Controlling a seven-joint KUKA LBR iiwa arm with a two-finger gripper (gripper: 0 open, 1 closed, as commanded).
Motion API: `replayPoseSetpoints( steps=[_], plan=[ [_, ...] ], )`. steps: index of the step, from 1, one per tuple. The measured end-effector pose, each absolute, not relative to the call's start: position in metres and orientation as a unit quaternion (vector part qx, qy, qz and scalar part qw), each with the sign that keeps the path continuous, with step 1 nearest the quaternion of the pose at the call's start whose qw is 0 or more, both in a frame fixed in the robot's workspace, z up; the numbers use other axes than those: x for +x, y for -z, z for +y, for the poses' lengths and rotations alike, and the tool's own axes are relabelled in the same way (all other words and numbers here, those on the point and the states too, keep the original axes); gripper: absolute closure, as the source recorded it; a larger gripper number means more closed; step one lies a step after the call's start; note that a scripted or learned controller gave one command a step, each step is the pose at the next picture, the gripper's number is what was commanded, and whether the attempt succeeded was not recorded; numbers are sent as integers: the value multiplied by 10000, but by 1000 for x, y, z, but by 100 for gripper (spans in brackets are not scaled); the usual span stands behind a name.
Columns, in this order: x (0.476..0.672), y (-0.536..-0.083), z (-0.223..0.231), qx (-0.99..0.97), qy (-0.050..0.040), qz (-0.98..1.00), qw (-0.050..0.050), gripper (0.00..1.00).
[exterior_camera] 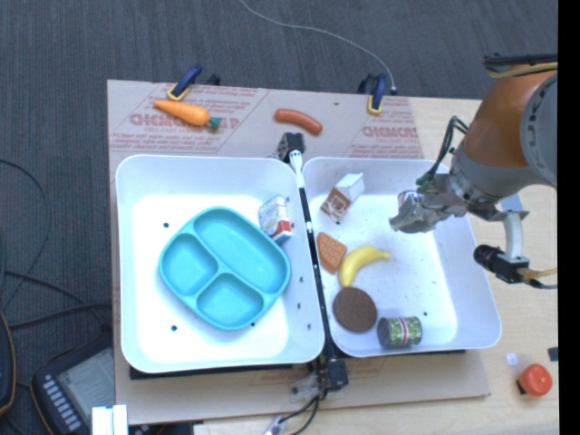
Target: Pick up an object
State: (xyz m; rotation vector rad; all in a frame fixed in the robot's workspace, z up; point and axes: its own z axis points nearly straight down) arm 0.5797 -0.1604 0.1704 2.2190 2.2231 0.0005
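Two white bins sat side by side: the left bin point(127, 243) and the right bin point(480, 306). The left one contained one blue divided plate point(224, 267) and one small carton point(275, 217). The right one contained five things: one brown-and-white carton point(342, 198), one waffle-like cracker point(331, 251), one banana point(362, 262), one dark round cookie point(354, 309) and one green can point(400, 332). Behind the bins lay one carrot point(184, 113), one sausage point(298, 120) and two clamps point(185, 82) point(377, 93).

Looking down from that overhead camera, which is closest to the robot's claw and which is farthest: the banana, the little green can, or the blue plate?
From the gripper:
1. Banana, right bin, just left of and below it.
2. Green can, right bin's near edge.
3. Blue plate, over in the left bin.
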Motion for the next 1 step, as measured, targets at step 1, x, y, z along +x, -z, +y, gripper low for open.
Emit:
replayPoseSetpoints(
  steps=[1],
  plan=[
    [538,-215,-75,7064,3,7078,-8,100]
  ],
)
